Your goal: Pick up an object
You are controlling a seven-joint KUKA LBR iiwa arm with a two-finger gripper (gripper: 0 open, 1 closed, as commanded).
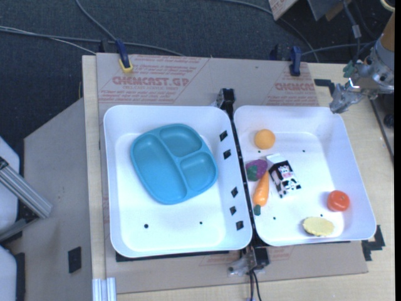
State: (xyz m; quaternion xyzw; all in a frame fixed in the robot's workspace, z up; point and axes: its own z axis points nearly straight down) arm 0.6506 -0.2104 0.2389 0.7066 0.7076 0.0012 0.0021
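Robotics lab: clamped bench, loose cables, two white bins

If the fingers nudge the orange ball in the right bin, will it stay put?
Probably not. The orange ball looks round and smooth, so it would likely roll across the flat bin floor. It sits apart from the other toys, so nothing nearby would stop it, and it may slip in a pinch.

We see two clamps, a yellow-tipped clamp and a blue clamp, gripping the board's far edge. Cables trail across the dark floor beyond.
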